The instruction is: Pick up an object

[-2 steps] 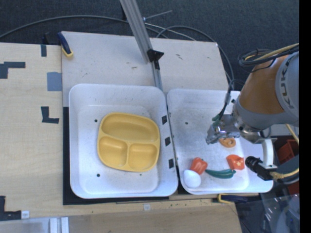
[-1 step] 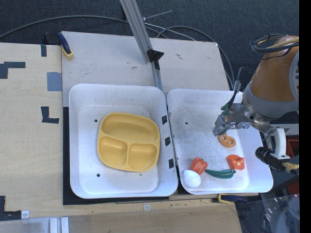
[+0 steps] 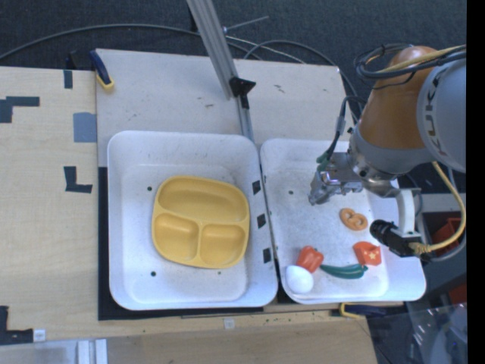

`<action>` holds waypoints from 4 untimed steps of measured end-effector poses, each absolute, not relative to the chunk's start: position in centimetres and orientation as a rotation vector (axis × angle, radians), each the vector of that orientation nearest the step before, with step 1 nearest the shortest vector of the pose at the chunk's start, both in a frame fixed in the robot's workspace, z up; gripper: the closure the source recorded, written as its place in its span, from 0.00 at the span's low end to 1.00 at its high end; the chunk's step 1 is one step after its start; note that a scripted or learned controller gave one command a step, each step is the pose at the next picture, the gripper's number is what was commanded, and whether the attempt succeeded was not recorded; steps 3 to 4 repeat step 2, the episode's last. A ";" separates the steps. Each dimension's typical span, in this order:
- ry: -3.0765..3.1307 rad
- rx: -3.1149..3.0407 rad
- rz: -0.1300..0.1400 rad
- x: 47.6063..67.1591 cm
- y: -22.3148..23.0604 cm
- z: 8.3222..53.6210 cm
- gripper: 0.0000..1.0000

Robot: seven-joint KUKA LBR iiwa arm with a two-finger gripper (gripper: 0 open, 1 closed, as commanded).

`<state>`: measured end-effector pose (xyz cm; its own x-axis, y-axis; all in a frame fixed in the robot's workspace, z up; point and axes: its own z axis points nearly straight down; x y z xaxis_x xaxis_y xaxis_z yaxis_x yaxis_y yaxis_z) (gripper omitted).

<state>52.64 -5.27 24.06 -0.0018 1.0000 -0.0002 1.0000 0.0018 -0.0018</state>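
- Your fingers (image 3: 321,192) hang over the bare upper floor of the right bin (image 3: 288,165). From this angle you cannot tell how far apart they stand, and nothing shows between them.
- Nearest to them is a small pretzel (image 3: 353,219), just to the lower right. It looks thin, flat and full of holes, so a descent that is slightly off will likely close on air or push it across the floor.
- The rest of the candidates crowd the bin's near edge: an orange-red pepper piece (image 3: 309,258) touching a white egg (image 3: 298,280), a slim dark green chilli (image 3: 345,271) and a red chunk (image 3: 367,253) beside it.
- The egg looks smooth and rounded, so expect it to squirt out of a pinch or roll against the wall.
- With the pieces so close together, you may catch two at once or knock one aside.
- The bin walls are low and rounded, and a grasp near the rim risks striking it.
- The left bin (image 3: 121,203) holds a glossy yellow divided plate (image 3: 201,222), broad and shallow, a poor target for a narrow pinch.
- Both bins sit on a pale worktop (image 3: 45,203).
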 end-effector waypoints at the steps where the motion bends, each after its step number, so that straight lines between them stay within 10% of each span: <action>1: -2.228 -2.213 -0.001 54.7 0.0 24.8 1.00; 4: -2.229 -2.211 -0.001 57.1 5.8 24.7 1.00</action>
